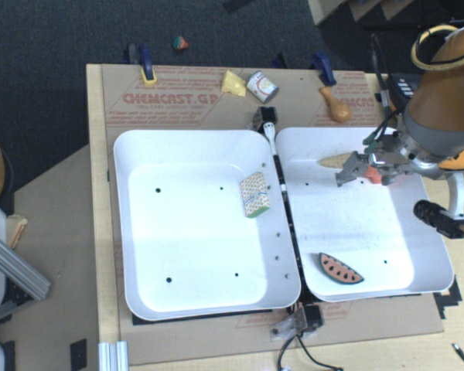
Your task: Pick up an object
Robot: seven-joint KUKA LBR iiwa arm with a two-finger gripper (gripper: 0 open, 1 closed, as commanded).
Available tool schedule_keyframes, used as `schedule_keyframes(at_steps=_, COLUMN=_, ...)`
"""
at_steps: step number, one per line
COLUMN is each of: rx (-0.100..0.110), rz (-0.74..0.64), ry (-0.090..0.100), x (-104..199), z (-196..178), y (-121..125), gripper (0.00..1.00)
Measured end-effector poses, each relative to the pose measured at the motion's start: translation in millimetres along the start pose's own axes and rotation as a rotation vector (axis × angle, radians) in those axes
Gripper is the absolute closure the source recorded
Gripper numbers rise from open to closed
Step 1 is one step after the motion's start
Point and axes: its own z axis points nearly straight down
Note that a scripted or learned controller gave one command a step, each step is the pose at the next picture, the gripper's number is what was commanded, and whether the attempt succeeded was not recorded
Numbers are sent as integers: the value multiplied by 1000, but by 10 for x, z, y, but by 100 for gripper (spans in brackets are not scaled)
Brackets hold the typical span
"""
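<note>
The gripper (363, 168) hangs over the upper part of the right bin (417, 280), at the right of the frame. A pale cone-shaped piece (334, 160) lies just left of its tip, and a small orange-red object (372, 176) sits right under the wrist, partly covered. Whether the pincer is wide or narrow cannot be told from this slant. A watermelon slice (340, 269) lies well below, near the bin's lower edge. A small patterned packet (254, 194) rests in the left bin (139, 284).
</note>
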Motion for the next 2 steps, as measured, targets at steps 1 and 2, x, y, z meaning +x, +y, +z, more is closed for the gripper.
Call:
schedule_keyframes(at_steps=1, rx=27, rz=13, ry=6, x=-511, z=830, y=-895, gripper=0)
schedule_keyframes(at_steps=2, rx=11, rz=5, ry=2, x=-480, z=680, y=-828, gripper=100)
